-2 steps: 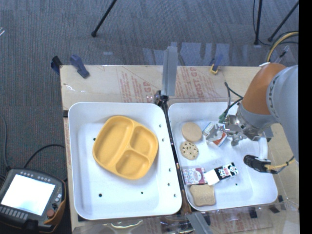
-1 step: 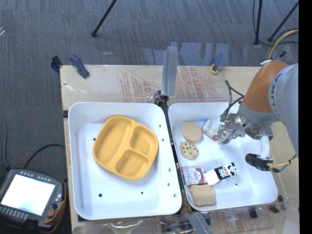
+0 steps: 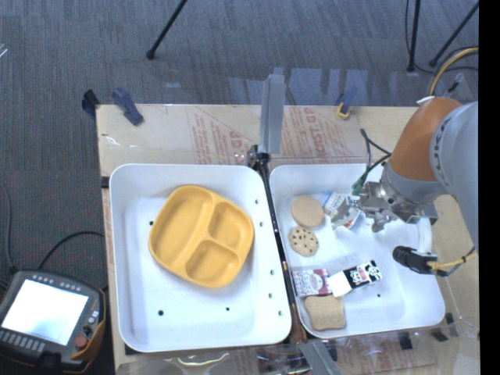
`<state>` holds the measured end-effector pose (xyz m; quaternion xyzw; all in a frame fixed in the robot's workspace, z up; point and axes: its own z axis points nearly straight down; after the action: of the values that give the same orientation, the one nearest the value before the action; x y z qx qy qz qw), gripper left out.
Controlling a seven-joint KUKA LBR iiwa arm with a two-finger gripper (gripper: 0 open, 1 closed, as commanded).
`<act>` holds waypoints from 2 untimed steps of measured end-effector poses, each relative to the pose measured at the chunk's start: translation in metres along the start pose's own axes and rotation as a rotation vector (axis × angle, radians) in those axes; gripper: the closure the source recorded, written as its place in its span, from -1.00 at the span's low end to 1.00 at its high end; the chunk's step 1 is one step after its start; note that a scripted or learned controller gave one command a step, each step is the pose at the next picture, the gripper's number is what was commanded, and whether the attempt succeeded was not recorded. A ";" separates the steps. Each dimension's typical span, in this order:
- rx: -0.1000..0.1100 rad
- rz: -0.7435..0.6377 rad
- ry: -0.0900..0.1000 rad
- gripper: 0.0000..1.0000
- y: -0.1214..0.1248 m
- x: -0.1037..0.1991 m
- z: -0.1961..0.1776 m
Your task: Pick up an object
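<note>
Bins (image 3: 125, 209): two of them, shallow and white, sit side by side on the worktop (image 3: 203, 131), touching along a centre seam. The one at nine o'clock carries a single yellow divided plate (image 3: 201, 235) with three compartments, lying flat and slightly rotated near its middle.

The bin at three o'clock holds the smaller things. Two round biscuits lie close to the seam: one plain tan biscuit (image 3: 307, 211) toward twelve o'clock, and one chocolate-chip cookie (image 3: 303, 241) just beside it toward six o'clock. One slice of toast (image 3: 324, 312) rests at the six o'clock edge of this bin. Just above the toast, toward twelve o'clock, are two small cartons: one brown-and-white carton (image 3: 309, 281) near the seam, and one black-and-white milk carton (image 3: 355, 276) lying tilted at its three o'clock side, the two touching or nearly so. One small pale package (image 3: 333, 202) sits at three o'clock of the plain biscuit.

One arm (image 3: 437, 158), grey with an orange band, enters from three o'clock. Its gripper (image 3: 355, 216) hangs low over the right-hand bin, just beside the pale package, toward three o'clock from both biscuits and toward twelve o'clock from the milk carton. Whether its fingers are spread or closed cannot be told, and nothing can be seen between them.
</note>
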<state>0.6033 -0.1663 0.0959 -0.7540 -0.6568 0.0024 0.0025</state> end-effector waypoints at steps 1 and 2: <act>-0.004 0.144 0.001 -1.00 0.013 0.012 0.009; -0.001 0.138 -0.001 1.00 0.012 0.013 0.000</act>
<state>0.6170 -0.1553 0.0960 -0.7974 -0.6034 0.0025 0.0017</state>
